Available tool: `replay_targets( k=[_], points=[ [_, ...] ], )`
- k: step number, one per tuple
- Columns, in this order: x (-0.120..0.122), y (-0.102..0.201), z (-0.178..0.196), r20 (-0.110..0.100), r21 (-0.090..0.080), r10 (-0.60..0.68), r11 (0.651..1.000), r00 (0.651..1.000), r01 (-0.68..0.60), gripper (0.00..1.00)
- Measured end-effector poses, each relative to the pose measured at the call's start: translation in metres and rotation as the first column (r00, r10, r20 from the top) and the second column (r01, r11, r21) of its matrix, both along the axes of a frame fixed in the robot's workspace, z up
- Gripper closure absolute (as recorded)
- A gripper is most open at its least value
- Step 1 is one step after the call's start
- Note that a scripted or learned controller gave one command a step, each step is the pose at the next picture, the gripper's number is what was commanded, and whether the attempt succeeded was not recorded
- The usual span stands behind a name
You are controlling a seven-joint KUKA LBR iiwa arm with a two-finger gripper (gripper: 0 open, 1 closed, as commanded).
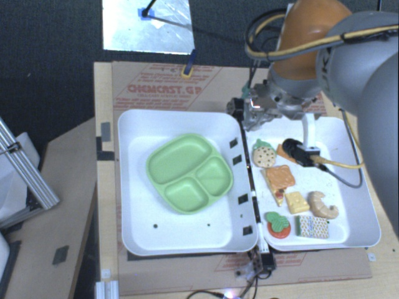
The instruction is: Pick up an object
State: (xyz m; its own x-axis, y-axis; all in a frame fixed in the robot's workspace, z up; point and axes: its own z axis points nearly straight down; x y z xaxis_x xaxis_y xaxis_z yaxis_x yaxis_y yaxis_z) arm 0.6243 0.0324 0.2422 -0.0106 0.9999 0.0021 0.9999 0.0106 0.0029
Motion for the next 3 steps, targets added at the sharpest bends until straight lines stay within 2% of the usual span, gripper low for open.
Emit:
replay_targets(
  k=[1, 2, 3],
  points=[
    [0.019, 0.047, -0.007, 0.0, 0.0, -0.001, 1.0, 1.0, 0.001, 1.0],
    [0.021, 0.038, -0.01, -0.001, -0.003, -0.01, 1.0, 1.0, 0.01, 1.0],
    [0.029, 0.048, -0.018, 0.0, -0.003, -0.005, 1.0, 1.0, 0.005, 1.0]
  ],
)
